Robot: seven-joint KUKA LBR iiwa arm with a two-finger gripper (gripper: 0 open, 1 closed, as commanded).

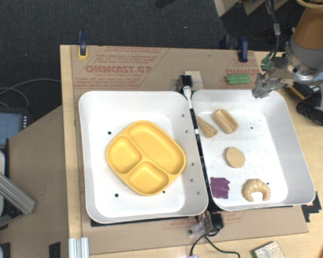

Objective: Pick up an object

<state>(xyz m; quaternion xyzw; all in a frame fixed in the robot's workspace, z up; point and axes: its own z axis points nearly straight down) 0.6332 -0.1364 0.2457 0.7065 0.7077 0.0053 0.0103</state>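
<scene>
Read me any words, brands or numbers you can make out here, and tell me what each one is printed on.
"CHEMCAST GP": red print on the brown board behind the left bin.
More red print on that board behind the right bin: partly covered, too blurred to read.
Smaller red lines above both: too small to read.

The grey arm [311,34] is reaching in from the right, its orange band showing above the wrist, and the gripper [260,90] is pointing downward.
</scene>
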